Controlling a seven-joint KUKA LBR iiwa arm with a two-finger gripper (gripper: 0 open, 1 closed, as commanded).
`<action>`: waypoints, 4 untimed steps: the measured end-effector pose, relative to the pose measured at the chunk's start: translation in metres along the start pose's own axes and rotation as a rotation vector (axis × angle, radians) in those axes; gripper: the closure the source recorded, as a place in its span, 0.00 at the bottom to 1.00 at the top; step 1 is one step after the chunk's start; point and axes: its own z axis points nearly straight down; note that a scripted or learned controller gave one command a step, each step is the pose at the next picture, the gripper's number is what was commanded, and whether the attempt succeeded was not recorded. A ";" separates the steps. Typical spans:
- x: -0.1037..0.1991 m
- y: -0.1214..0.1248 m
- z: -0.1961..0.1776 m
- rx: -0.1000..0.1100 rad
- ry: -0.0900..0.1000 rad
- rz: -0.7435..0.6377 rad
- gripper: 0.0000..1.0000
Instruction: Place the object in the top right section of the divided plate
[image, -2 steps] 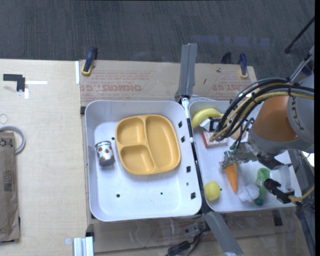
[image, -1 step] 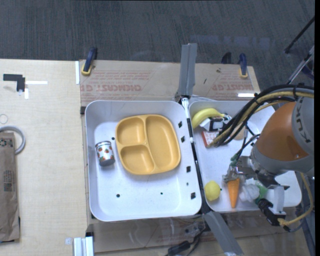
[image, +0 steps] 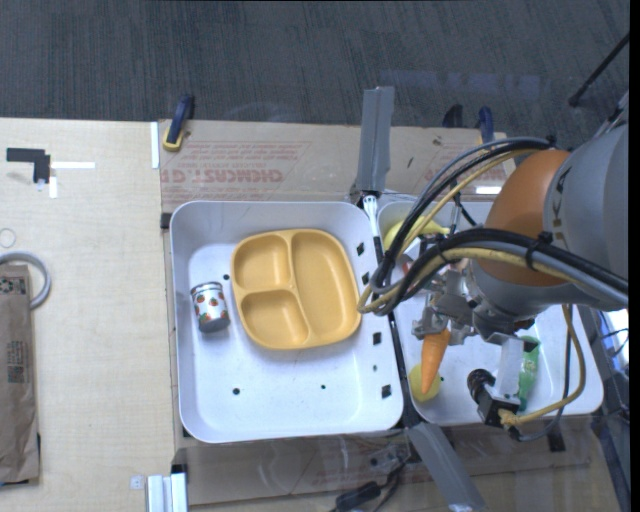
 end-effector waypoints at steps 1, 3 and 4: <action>-0.035 0.008 0.001 0.002 -0.002 0.733 1.00; -0.039 0.010 -0.014 0.006 -0.009 1.046 1.00; -0.040 0.010 -0.021 0.010 -0.016 1.042 1.00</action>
